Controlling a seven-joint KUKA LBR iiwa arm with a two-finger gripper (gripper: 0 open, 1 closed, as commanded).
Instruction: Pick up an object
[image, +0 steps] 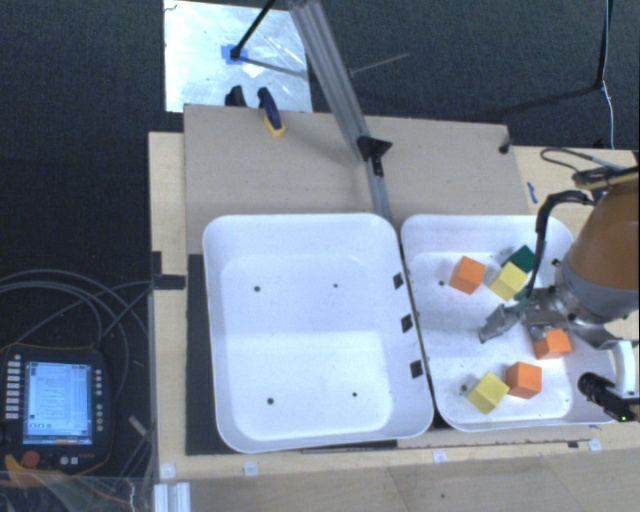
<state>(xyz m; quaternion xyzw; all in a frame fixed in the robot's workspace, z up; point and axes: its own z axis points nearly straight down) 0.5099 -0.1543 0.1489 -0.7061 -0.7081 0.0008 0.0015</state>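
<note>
Counting the blocks in the right bin (440, 400), three orange blocks (467, 274) (523, 379) (553, 344), two yellow blocks (489, 391) (508, 281) and one green block (522, 259) are found. The gripper (508, 322) is seen among them, its state not discernible. The left bin (300, 232) is set on a cardboard-covered bench (300, 160); dark carpet (80, 150) and a teach pendant (55, 405) are seen.

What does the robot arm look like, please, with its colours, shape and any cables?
The arm enters from the right: a rounded orange band above a grey wrist section. A dark cable loops along its left side. The tool at its end is grey metal, with a black part nearby.
</note>
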